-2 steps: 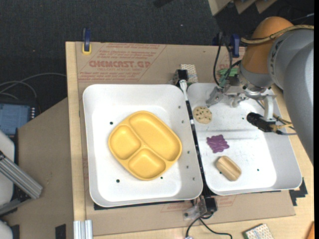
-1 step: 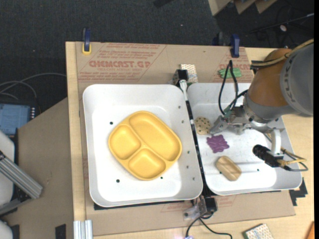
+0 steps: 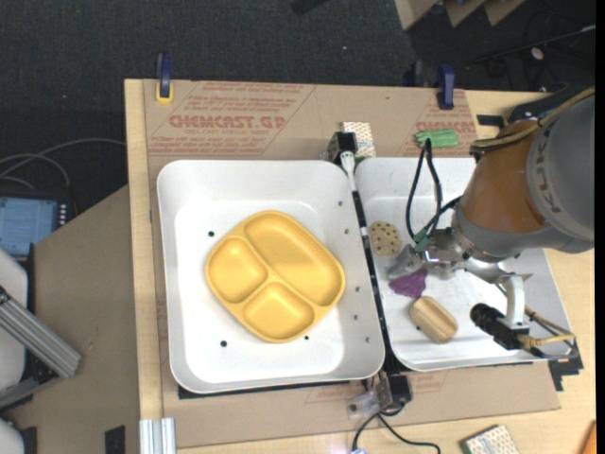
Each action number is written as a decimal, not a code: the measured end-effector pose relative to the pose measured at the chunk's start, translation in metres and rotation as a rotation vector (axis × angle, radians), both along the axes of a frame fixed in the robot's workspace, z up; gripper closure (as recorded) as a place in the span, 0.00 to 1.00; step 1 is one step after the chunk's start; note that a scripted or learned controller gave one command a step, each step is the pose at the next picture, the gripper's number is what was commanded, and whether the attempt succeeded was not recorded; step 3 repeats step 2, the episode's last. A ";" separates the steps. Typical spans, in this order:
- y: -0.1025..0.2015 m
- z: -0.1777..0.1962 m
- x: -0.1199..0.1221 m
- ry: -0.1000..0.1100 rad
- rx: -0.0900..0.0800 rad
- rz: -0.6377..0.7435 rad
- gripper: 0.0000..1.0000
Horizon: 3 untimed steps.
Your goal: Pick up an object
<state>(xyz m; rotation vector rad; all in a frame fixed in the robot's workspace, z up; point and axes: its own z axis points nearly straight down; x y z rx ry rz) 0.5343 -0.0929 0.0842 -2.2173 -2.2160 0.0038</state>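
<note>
In the left bin (image 3: 180, 253) I see the yellow divided plate (image 3: 274, 274) filling the middle, leaving open floor only along the walls. The right bin (image 3: 454, 359) is tighter: the arm (image 3: 529, 192) covers its far half, with a purple piece (image 3: 408, 284), perforated disc (image 3: 383, 237) and tan block (image 3: 434, 319) crowding the left side.

We see a robotics lab: grey-and-orange industrial arm (image 3: 529, 192), clamped brown cardboard-covered bench (image 3: 236, 121), two shallow white plastic bins (image 3: 180, 253), loose black cables (image 3: 57, 159).
</note>
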 end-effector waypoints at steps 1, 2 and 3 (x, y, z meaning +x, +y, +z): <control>-0.002 0.011 0.003 -0.008 -0.004 -0.001 1.00; 0.084 0.107 0.072 -0.023 0.000 0.011 1.00; 0.084 0.107 0.072 -0.023 0.000 0.011 1.00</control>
